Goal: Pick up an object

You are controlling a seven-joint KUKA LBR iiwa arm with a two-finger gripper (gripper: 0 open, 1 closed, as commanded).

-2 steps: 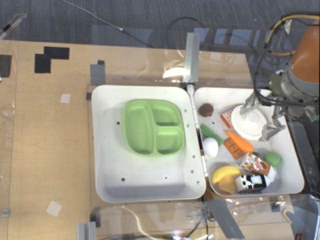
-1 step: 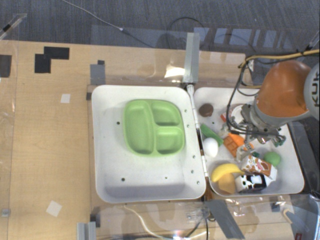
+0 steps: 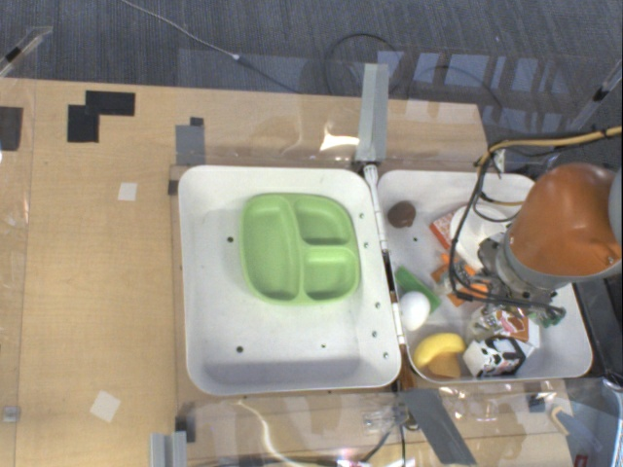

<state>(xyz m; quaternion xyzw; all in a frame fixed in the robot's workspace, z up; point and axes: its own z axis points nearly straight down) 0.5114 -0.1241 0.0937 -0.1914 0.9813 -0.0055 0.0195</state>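
Two white bins side by side on a wooden bench (image 3: pixel 88 290). Left bin (image 3: pixel 214 348) holds a green divided plate (image 3: pixel 298 247), sitting a bit toward 12 o'clock of the bin's center. Right bin (image 3: pixel 574 353) is cluttered: brown ball (image 3: pixel 401 213) at about 10 o'clock, orange-and-white packet (image 3: pixel 445 228) just to its 3 o'clock, green item (image 3: pixel 416 283) near the dividing wall, white egg (image 3: pixel 415 309) touching it at 6 o'clock, yellow lemon-like fruit (image 3: pixel 439 352) at 7 o'clock of the bin, black-and-white box (image 3: pixel 494 357) just beside the fruit at 3 o'clock. Arm (image 3: pixel 569 224) comes in from 3 o'clock, orange band over the right bin's middle, covering the gripper (image 3: pixel 492 300); pincer state: cannot tell. Nothing seen held. Small orange bits sit near the wrist, too hidden to name.
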